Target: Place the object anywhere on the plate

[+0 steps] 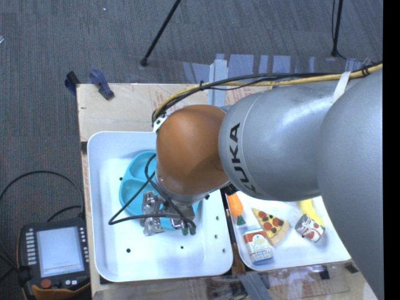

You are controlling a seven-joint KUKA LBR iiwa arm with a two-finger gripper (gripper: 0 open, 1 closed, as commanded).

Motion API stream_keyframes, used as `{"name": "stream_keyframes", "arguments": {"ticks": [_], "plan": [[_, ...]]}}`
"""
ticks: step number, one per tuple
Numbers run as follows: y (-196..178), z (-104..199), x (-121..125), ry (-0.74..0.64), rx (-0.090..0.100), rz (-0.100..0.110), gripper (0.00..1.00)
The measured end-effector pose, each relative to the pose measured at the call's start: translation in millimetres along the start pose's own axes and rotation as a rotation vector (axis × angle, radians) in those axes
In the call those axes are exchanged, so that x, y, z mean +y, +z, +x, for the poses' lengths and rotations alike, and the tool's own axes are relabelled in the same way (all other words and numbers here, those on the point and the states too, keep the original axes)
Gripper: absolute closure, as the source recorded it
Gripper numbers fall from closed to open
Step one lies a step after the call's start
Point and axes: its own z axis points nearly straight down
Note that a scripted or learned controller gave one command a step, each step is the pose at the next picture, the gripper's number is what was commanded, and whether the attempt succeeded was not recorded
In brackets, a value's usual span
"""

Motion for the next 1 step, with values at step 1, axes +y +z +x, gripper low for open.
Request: {"name": "stream_keyframes", "arguments": {"ticks": [1], "plan": [[-9.2, -0.9, 0.5, 0.003, 0.000, -0.002, 1.00]]}}
